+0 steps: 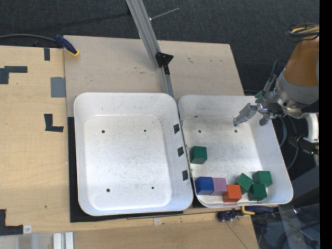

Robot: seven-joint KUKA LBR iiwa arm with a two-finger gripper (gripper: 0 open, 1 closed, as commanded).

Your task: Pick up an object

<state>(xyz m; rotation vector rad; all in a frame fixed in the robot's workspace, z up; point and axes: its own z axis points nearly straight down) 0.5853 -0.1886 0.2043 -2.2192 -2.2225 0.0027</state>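
Several small blocks lie in the right bin (215, 104). A green cube (198, 154) sits alone near the bin's left middle. Along the front wall are a blue cube (204, 185), a purple block (220, 184), an orange block (233, 192) and three green blocks (256, 184) clustered at the front right corner. My gripper (250, 120) hovers over the bin's back right part, open, with nothing between its fingers. It is well behind the blocks and apart from all of them.
The left bin (124, 154) lies beside the right one. A slanted metal rail (148, 32) runs down to the gap between the bins. Cables (290, 139) hang off the bench's right edge.
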